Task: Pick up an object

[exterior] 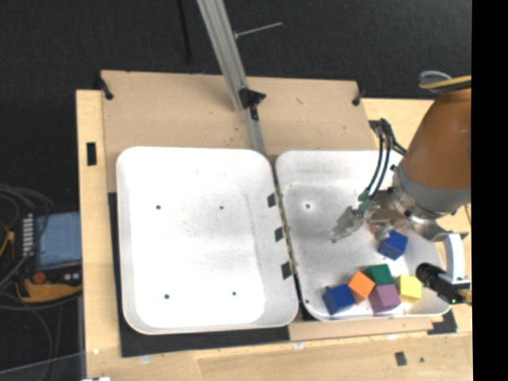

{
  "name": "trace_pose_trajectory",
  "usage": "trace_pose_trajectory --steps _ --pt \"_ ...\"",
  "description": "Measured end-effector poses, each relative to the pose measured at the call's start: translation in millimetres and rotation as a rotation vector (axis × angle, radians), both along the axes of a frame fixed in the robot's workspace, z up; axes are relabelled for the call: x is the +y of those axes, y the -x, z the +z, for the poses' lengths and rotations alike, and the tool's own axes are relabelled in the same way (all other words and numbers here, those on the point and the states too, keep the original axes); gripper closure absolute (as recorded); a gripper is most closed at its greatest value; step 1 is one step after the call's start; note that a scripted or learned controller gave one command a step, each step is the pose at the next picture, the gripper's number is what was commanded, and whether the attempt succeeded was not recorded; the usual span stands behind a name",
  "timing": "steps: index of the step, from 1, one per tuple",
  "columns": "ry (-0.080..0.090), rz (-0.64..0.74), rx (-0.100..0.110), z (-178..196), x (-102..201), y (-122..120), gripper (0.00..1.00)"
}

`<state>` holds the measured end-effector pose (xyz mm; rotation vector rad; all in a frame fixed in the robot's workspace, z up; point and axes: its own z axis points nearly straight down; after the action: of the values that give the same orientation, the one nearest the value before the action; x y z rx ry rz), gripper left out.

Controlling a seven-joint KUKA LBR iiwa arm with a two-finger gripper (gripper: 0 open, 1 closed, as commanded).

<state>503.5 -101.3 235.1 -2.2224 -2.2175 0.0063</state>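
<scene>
My gripper (346, 225) hangs over the middle of the right bin (317, 173), tilted toward the lower left, with bare bin floor under its tip. A blue block (392, 245) lies just to its right, close under the wrist. Along the bin's front edge sit a second blue block (338, 298), an orange block (362, 284), a green block (382, 273), a purple block (386, 298) and a yellow block (410, 287), packed together. I see nothing held by the gripper.
The left bin (198, 236) sits beside the right one, joined by a dark-clipped seam (282, 228). A slanted metal rail (226, 46) rises behind the bins. Black cables (382, 161) trail from the wrist. Electronics lie off the bench at left (51, 252).
</scene>
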Motion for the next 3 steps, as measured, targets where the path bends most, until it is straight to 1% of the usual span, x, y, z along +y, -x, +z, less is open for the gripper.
trace_pose_trajectory --steps 1,2,3 --pt "0.000 0.000 0.000 -42 -2 1 0.00" --pt "-0.001 0.000 0.002 -98 6 6 0.00" --pt "-0.002 -0.006 -0.010 -84 6 3 1.00"
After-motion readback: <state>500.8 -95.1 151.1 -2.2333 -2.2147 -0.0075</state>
